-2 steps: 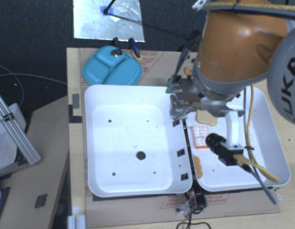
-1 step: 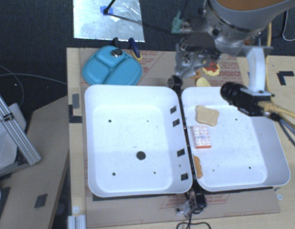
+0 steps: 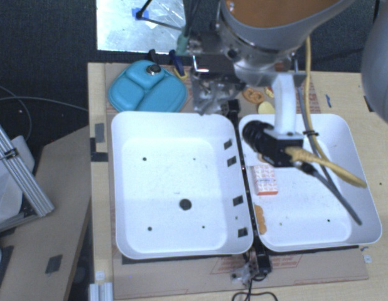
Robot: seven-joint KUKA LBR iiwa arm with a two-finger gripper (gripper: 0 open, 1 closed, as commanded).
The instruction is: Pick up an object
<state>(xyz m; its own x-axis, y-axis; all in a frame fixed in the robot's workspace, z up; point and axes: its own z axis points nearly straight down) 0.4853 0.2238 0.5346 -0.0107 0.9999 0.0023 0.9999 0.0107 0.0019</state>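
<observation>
The gripper (image 3: 211, 100) hangs under the grey and orange arm, above the desk (image 3: 101, 168), just behind the back right corner of the left bin (image 3: 128, 187). It shows as a cluster of grey metal parts seen from above, and I cannot tell whether it is open or closed. Nothing can be seen held in it, and it is not inside either of the 2 bins.

In the right bin (image 3: 360, 224), a small box (image 3: 265, 179) lies flat near the left wall. Its top carries a red and white print, too small to read. Further forward along the same wall lies a brown piece (image 3: 260, 219), touching or nearly touching that wall. Both are well apart from the gripper.

In the left bin, 1 dark disc (image 3: 185, 204) lies on the floor, a little forward of the middle.

Behind the left bin, on the desk, sits a blue lidded dish (image 3: 147, 88) with a small knob on top, just to the left of the gripper. Behind the right bin lie a yellow piece (image 3: 266, 108) and an orange piece (image 3: 252, 95), close together and near the gripper.

The cardboard sheet (image 3: 228, 267) under the bins bears red printing along its front edge, and it cannot be read.
</observation>
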